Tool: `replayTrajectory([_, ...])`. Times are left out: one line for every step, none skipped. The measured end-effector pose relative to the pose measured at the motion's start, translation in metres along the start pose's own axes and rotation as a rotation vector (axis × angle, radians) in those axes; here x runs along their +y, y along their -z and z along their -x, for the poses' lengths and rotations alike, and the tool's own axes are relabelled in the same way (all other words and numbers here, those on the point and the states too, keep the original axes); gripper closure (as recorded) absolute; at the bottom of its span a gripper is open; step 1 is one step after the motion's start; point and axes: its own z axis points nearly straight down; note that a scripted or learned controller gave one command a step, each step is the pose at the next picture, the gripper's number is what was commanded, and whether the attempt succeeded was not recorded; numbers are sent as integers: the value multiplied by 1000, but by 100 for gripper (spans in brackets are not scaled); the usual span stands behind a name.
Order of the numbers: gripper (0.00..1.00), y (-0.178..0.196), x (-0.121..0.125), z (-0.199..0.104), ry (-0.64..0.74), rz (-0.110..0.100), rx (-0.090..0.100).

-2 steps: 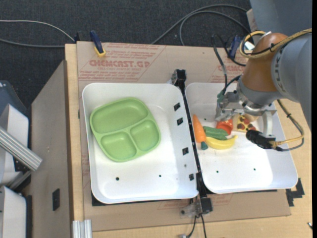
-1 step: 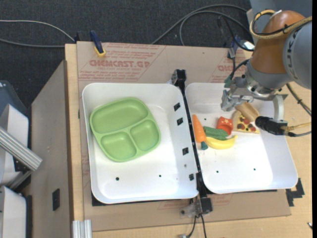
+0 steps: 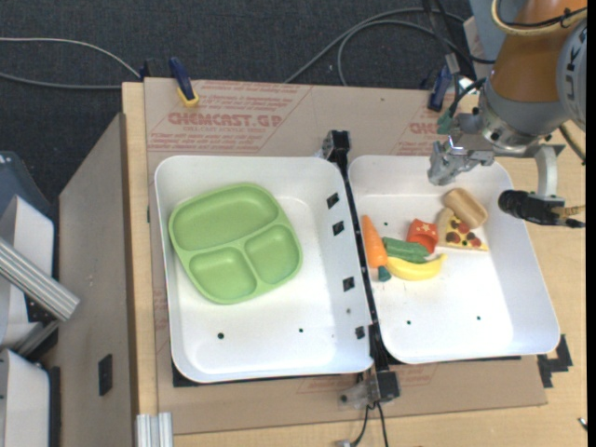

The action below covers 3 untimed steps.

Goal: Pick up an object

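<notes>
Cardboard-topped bench (image 3: 279,110) w/ two white bins (image 3: 307,352), dark carpet (image 3: 233,17) behind; pincer (image 3: 453,168) state unclear

A green 3-compartment tray (image 3: 235,242) lies in the left white bin (image 3: 279,343), on a cardboard sheet (image 3: 242,110).

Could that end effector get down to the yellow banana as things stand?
Probably yes. The end effector hangs over the right bin's far edge, and the banana lies uncovered, though a green vegetable touches its top side.
</notes>
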Motion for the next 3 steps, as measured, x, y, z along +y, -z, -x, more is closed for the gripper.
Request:
replayTrajectory([100,43,2,0,-1,-1,0])
replayTrajectory([100,22,-14,-53,3,-12,4])
replayTrajectory([100,9,-15,-97,3,-12,3])
